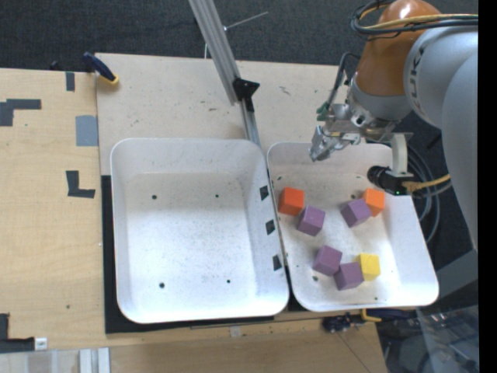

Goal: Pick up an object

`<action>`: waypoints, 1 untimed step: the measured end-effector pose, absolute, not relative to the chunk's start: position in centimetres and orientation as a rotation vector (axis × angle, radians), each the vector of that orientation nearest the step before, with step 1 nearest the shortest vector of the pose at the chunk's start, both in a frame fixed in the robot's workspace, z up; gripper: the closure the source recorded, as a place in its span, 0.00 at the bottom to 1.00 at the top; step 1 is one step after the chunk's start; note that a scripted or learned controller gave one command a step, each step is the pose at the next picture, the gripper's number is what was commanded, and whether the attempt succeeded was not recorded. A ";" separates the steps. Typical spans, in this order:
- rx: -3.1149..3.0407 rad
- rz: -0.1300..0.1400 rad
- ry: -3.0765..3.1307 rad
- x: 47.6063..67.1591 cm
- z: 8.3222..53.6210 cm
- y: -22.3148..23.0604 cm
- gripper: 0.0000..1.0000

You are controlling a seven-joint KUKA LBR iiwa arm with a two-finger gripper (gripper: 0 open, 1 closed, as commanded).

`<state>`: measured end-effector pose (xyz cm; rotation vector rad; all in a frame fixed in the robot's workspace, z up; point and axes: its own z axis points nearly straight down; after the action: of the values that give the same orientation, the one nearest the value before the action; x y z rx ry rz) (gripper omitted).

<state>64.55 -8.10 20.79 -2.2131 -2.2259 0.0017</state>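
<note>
Frankly, my gripper (321, 151) is too small and dark against my own wrist to read, so I cannot tell what state it is in; it hangs over the far end of the right bin (419, 286). Matte, hard-edged cubes lie scattered below: an orange cube (292, 201) nearest, purple cubes (311, 220), one yellow cube (370, 266). A speckled left bin (124, 208) sits beside.

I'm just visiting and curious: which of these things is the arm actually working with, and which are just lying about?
Part of the job:
gripper, above the right bin
two orange cubes
four purple cubes
yellow cube

Just lying about:
left bin
blue and yellow clamp
metal rail
grey tape patches
</note>
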 end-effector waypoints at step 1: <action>-2.211 0.002 -2.227 63.7 20.3 -2.5 1.00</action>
<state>63.68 -2.48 20.33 -2.2115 -2.2268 0.0017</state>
